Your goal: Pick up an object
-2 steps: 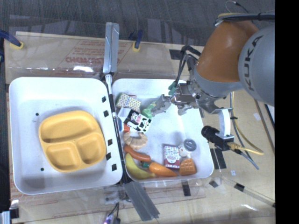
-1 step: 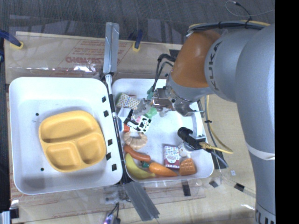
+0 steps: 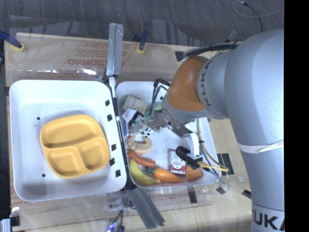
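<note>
The gripper (image 3: 147, 122) sits low in the far-left part of the right bin (image 3: 159, 87), and I cannot tell what state it is in (the wrist hides it). The toys near it, banana (image 3: 140, 175), carrot (image 3: 168, 176) and sausage (image 3: 141, 159), look light, stiff and slick, best pinched across their middles. They crowd the near wall, leaving little room; the bare middle is freer.

Yellow tray (image 3: 72, 145) — smooth matt plastic

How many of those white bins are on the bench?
2. The left bin holds a yellow divided tray. The right bin holds the small items, with the arm reaching over it.
</note>
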### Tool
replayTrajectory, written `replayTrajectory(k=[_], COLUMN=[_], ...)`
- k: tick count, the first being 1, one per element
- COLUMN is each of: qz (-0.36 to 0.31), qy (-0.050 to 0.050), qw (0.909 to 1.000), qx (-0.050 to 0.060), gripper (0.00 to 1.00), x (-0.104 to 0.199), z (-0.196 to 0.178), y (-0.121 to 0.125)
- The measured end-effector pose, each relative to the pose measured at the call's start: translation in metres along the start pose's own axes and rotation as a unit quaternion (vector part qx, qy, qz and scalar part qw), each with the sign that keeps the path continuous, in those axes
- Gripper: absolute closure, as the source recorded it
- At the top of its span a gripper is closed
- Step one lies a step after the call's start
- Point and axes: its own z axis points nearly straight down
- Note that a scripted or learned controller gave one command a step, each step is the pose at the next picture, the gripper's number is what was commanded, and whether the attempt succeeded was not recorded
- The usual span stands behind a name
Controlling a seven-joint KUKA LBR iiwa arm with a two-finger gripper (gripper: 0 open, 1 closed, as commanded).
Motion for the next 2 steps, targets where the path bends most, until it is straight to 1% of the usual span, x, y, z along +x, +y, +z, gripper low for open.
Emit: replayTrajectory(k=[1,2], qz=[-0.036,-0.058], qy=[0.001,0.000], qw=[0.9994,0.9983], qx=[0.001,0.003], gripper=[0.00,0.00], x=[-0.003,0.021], z=[0.000,-0.096], y=[0.033,0.003])
